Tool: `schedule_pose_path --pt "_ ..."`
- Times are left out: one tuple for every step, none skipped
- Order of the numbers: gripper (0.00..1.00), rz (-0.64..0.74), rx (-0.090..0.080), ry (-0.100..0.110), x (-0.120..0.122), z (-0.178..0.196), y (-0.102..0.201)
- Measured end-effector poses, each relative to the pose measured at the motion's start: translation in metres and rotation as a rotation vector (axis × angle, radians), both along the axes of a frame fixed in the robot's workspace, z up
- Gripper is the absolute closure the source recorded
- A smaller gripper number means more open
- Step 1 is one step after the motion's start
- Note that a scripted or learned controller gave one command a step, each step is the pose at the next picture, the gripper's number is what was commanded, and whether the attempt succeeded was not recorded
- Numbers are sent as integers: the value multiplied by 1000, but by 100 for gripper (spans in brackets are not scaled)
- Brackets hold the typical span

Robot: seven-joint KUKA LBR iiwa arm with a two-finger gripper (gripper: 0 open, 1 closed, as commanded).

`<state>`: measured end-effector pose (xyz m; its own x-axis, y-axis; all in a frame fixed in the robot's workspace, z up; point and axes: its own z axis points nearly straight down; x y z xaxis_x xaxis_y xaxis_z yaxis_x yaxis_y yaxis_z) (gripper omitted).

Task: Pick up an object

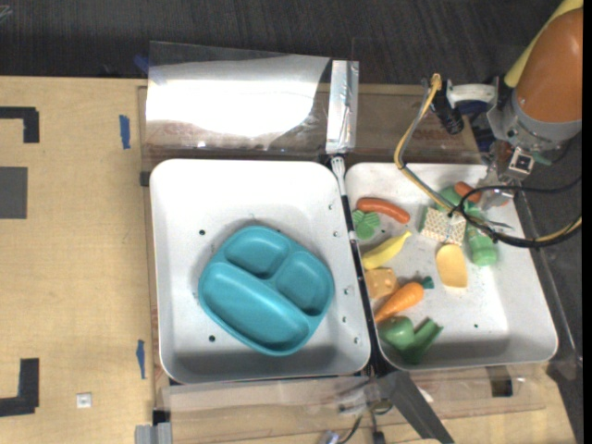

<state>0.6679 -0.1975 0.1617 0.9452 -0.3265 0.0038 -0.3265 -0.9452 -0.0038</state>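
The right bin holds several toy foods: a red-orange sausage, a yellow banana, a carrot, a green pepper, a yellow-orange piece, a beige cracker and green pieces. My gripper hangs over the bin's far right part, just above the green pieces and the cracker. Nothing shows between its fingers from here.
The left bin bears a teal divided plate. A clear plastic sheet and a silver strip lie behind the bins. Yellow and black cables loop from the wrist over the right bin's back edge.
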Motion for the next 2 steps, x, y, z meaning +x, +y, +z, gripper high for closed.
schedule_pose_path --pt "100 -4 -1 -1 0 6 -24" --pt "100 55 0 3 0 -8 -18"
